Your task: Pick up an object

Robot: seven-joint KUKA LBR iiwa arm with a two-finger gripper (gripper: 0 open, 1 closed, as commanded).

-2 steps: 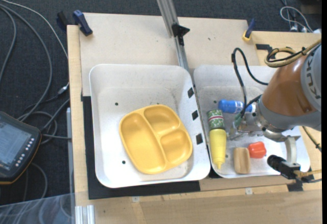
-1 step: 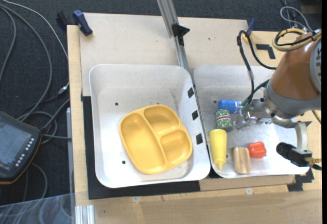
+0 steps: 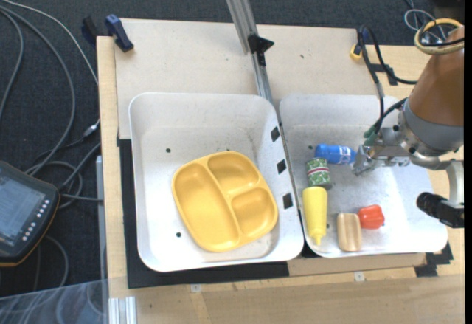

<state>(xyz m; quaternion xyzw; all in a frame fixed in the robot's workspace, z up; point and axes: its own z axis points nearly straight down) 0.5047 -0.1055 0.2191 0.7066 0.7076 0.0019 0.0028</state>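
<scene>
The right bin (image 3: 402,201) holds several small objects. A blue can (image 3: 332,153) lies on its side near the bin's middle. Just below it is a green patterned can (image 3: 318,173), then a yellow squeeze bottle (image 3: 316,213) along the left wall. A tan bun-shaped piece (image 3: 349,232) and a red-orange object (image 3: 372,217) lie near the front wall. My gripper (image 3: 363,162) hangs low in this bin, right beside the blue can's right end. I see nothing held in it.
The left bin (image 3: 195,119) holds a yellow divided plate (image 3: 225,201). A metal pole (image 3: 243,5) rises behind the gap between the bins. The arm's orange band (image 3: 441,86) hangs over the right bin's far right side. Cables lie at the bench's back right.
</scene>
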